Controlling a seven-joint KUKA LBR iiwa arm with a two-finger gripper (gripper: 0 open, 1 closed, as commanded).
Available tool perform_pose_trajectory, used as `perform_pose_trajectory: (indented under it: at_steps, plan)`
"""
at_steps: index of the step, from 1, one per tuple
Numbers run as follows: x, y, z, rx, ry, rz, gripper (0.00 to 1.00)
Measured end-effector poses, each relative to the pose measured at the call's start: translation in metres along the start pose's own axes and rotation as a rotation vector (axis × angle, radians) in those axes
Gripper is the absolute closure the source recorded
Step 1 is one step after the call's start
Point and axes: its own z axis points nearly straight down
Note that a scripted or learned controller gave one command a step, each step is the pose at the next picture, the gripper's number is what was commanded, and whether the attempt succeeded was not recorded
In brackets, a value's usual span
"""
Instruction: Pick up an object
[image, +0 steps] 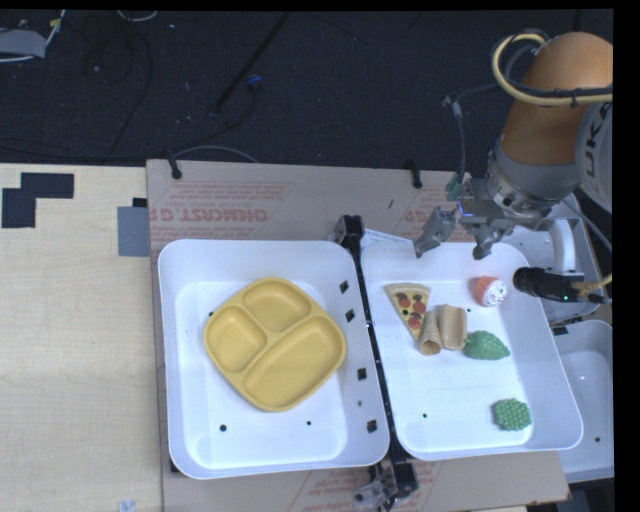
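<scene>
- While the arm hangs over the far rim of the right bin (560, 400), its jaws (463, 236) stand apart, with nothing between the two dark fingers; one finger (430, 240) points toward 8 o'clock, the other toward 5 o'clock.
- Nearest candidate, I judge, is the small orange-and-white toy (489, 290), which lies near the jaws at about 5 o'clock from them, apart from the other pieces.
- At about 7 o'clock from the jaws lies the pizza slice (409, 303), its long axis running from 11 to 5 o'clock, tip toward the tan rolled piece (441, 329), which it seems to touch.
- Just beside the tan piece at 3 o'clock sits the dark green leafy toy (486, 346); farther on, near the bin's near right corner, the lighter green knobbly toy (511, 413) lies well apart from the rest.
- Everything pickable is toward 5 to 7 o'clock from the jaws, so the coming move likely calls for a short shift that way and a descent.
- Over at 9 o'clock, the left bin (190, 430) carries a yellow divided plate (275, 343).
- Both bins rest on a cardboard sheet (260, 205) on the bench (70, 350).
</scene>
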Motion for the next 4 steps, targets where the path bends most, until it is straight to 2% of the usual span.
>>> perform_pose_trajectory:
  at_steps: [1,3,4]
  plan:
    - [0.000,0.002,-0.008,-0.012,-0.001,-0.002,0.00]
    - [0.006,-0.002,0.081,-0.008,-0.001,0.000,0.00]
    - [0.001,0.006,0.139,-0.009,-0.001,0.001,0.00]
